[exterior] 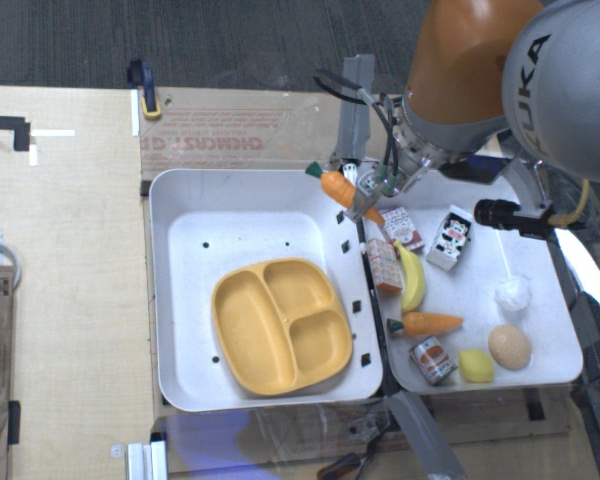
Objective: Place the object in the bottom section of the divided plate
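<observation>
The gripper (365, 190) hangs over the seam between the two bins, and a toy carrot (340, 190) sits pinched between its fingers, leaf end pointing up and left, orange body slanting down toward the wrist. It looks lifted clear of the bin floor, which suits a carry across the divider rather than a drag over it. The yellow divided plate (280, 324) lies in the left bin (180, 268), turned at an angle, all three sections bare; the one nearest the bottom edge is, I judge, the target, well apart from the carrot. In the right bin (555, 358) rest a second carrot (432, 322), a banana (412, 278), a lemon (476, 365), an egg (509, 347) and a small can (432, 360), crowded along the divider.
</observation>
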Controlling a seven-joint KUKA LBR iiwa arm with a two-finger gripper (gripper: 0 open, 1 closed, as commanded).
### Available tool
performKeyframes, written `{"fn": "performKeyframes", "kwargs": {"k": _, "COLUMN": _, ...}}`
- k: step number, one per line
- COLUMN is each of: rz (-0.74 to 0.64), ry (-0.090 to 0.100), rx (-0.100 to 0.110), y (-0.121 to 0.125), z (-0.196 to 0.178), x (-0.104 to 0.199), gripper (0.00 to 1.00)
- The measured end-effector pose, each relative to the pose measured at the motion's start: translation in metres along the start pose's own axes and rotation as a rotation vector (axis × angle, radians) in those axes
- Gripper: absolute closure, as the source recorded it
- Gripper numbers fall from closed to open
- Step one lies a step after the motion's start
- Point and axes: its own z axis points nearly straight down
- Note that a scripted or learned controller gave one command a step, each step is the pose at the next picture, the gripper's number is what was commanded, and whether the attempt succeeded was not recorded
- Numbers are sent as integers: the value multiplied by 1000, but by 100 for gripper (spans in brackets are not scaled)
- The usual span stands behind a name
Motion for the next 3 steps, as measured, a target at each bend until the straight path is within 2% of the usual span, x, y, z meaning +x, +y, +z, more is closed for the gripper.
{"fn": "performKeyframes", "kwargs": {"k": 1, "rz": -74, "ry": 0, "rx": 0, "y": 34, "z": 153, "x": 88, "gripper": 100}}
{"fn": "performKeyframes", "kwargs": {"k": 2, "rz": -26, "ry": -1, "rx": 0, "y": 22, "z": 40, "x": 79, "gripper": 100}}
{"fn": "performKeyframes", "kwargs": {"k": 3, "rz": 101, "ry": 1, "rx": 3, "y": -5, "z": 49, "x": 168, "gripper": 100}}
